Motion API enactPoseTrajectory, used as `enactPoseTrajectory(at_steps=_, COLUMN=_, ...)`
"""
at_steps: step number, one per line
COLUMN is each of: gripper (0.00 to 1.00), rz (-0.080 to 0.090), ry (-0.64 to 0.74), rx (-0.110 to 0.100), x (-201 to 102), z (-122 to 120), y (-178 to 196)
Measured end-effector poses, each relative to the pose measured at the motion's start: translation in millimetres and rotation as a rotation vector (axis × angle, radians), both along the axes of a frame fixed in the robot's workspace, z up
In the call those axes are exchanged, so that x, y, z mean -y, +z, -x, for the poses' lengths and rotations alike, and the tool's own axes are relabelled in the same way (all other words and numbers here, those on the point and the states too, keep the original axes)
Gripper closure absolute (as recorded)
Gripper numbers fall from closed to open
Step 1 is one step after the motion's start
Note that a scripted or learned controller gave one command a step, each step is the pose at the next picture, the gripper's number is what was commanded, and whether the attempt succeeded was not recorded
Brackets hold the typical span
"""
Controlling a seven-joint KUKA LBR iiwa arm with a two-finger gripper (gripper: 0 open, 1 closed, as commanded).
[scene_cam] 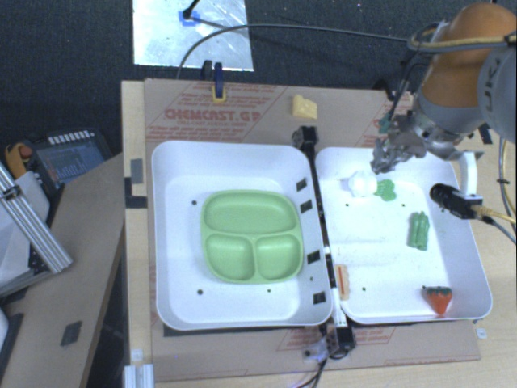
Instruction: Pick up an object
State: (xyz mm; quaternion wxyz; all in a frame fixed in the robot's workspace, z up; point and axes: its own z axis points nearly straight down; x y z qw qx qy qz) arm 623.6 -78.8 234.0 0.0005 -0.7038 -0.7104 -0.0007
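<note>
Landmark: you can place everything from the right bin point(464, 241).
Near corner of that bin: a red and orange piece point(438, 299) lies untouched, with a small orange stick point(342, 281) at the near left edge.
Middle of that bin: a green ridged piece point(418, 230) lies flat, well apart from the gripper.
Far left of that bin: a white lump point(360, 185) touches a small green piece point(385, 190); your likeliest target.
Gripper point(384, 161): it hovers just above that pair; you cannot tell its jaw state here.
Progress: nothing is lifted; the grasp and lift are left.
Beyond that bin's left wall: a green divided plate point(249, 236) sits in the left bin point(174, 176).
</note>
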Motion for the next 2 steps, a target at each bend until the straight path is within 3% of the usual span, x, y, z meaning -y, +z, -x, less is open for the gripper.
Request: enactPoseTrajectory(at_steps=2, gripper=1.00, rz=0.000, ry=0.000, rx=-0.001, x=-99.7, z=17.5, y=-6.0)
